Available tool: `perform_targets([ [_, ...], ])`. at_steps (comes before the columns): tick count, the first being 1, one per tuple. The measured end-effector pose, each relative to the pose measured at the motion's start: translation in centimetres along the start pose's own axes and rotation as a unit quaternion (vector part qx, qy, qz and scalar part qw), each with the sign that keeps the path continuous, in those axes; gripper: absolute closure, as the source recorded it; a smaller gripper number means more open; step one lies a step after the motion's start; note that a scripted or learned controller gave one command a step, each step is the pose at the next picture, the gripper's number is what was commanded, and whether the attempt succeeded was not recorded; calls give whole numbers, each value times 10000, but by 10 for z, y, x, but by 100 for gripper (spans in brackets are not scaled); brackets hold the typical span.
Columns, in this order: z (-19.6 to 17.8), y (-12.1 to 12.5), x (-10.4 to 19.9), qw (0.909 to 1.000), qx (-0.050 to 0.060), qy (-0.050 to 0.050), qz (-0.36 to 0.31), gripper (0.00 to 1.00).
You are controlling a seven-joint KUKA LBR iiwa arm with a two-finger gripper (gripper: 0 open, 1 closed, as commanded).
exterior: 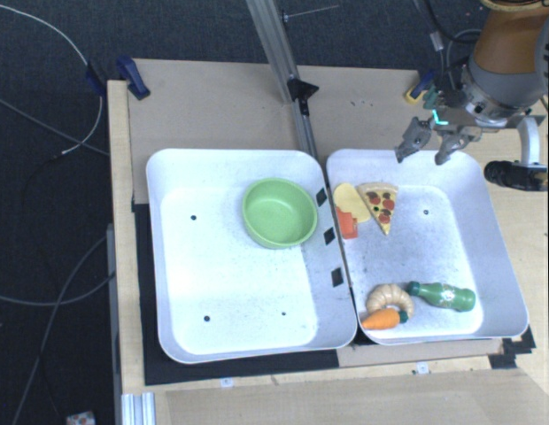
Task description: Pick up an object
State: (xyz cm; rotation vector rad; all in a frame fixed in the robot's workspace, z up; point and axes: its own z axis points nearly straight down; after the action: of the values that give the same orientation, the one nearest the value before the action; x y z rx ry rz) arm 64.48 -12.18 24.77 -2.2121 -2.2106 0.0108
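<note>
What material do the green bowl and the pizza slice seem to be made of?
The round light-green bowl looks like smooth plastic with a matte finish: one even colour, soft shading, no sharp glints. The small triangular pizza slice looks like a moulded plastic toy, with flat painted red spots; rubber or foam is also possible.

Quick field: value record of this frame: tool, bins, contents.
tool: open, holding nothing, above the right bin's far rim
left bin: green bowl near its far right corner
right bin: pizza slice, yellow and orange piece at its left wall; croissant, carrot, green bottle lying flat at its near edge
task state: nothing picked yet
</note>
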Motion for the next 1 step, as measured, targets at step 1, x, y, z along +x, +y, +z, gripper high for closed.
perform_targets([
  [1,-4,1,0,10000,-38,-4,-3,0],
])
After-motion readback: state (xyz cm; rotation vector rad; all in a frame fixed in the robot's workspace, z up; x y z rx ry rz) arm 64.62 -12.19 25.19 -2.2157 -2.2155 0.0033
